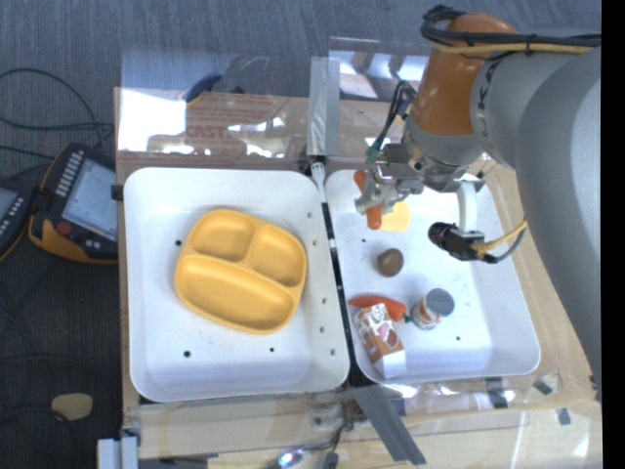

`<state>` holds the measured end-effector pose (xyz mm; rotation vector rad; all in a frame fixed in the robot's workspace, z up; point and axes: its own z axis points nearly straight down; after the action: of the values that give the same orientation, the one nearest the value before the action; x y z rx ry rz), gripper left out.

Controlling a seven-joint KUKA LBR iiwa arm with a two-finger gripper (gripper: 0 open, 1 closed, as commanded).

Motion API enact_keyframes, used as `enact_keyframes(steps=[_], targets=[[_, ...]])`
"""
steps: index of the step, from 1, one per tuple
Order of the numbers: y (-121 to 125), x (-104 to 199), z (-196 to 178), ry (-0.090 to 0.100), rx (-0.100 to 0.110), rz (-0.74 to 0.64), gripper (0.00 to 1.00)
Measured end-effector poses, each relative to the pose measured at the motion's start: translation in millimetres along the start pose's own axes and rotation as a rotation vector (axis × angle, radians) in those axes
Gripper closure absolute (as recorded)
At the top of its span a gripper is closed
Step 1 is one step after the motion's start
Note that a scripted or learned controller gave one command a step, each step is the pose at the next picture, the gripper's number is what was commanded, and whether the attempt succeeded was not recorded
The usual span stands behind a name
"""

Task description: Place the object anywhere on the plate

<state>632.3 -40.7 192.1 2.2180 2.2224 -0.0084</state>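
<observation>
The gripper was parked low over the right bin's far-left corner, and an orange carrot-like piece looked pinched between its 2 fingers, right beside a yellow wedge. The yellow plate was sat in the left bin, well apart. Pretty thin grip, so the piece could easily be dropped while being carried over the divider.

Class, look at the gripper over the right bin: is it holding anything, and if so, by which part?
It cannot be told. The gripper sits low over an orange, carrot-like piece beside a yellow piece, but nothing clearly shows between its fingers.
</observation>
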Motion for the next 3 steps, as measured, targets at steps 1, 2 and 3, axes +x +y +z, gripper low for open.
enact_keyframes(steps=[1,2,3], targets=[[-128,73,-12,0.005,0.002,-0.001,1.0],[-81,162,13,0.004,0.003,-0.002,1.0],[-80,190,23,0.004,0.004,-0.001,1.0]])
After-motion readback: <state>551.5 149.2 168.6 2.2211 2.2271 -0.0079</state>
